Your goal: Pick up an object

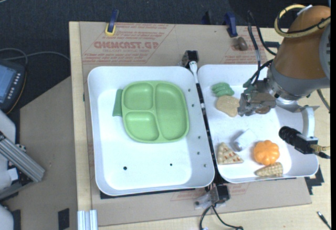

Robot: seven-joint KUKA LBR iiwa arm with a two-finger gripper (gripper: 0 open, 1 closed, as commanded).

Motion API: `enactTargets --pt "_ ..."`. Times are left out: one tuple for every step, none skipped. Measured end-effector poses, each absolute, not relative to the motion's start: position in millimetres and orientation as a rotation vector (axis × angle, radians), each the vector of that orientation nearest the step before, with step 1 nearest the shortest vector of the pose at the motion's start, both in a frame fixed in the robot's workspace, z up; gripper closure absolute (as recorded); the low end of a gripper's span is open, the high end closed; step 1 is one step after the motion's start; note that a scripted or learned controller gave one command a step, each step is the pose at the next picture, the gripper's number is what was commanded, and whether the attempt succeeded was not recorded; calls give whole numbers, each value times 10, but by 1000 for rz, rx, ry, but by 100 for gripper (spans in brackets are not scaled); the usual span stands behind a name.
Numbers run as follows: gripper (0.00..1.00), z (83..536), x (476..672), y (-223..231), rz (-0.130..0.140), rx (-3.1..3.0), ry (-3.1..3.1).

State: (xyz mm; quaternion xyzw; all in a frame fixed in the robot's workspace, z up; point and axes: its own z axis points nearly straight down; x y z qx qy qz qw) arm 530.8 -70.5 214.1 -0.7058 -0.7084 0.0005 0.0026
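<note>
Camera view, counter (pixel 79 118): a brown board is lying on it, and it is carrying two shallow white bins side by side.
Camera view, left bin (pixel 105 160): it is holding a green divided plate (pixel 156 111) with three compartments, which is lying flat in the upper half of the bin. Two small dark dots are showing on the bin floor below the plate.
Camera view, right bin (pixel 231 174): it is holding several small toy foods.
Camera view, green leafy piece (pixel 222 89): it is lying near the upper left corner of the right bin.
Camera view, beige piece (pixel 228 106): it is lying just below the green leafy piece and is just beside the tool, on its left.
Camera view, pizza slice (pixel 228 155): it is lying near the lower left of the right bin.
Camera view, orange pumpkin (pixel 266 152): it is sitting to the right of the pizza slice, well apart from the tool.
Camera view, waffle cone (pixel 269 171): it is lying just below the pumpkin, at the lower edge of the bin.
Camera view, arm (pixel 302 55): it is reaching in from the right, over the right bin.
Camera view, tool (pixel 253 104): it is hanging low over the upper middle of the right bin. I cannot tell if it is open or closed, and nothing is showing clearly inside it.
</note>
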Motion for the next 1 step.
enactTargets --pt "100 2160 5117 -517 2 -2217 -2220"
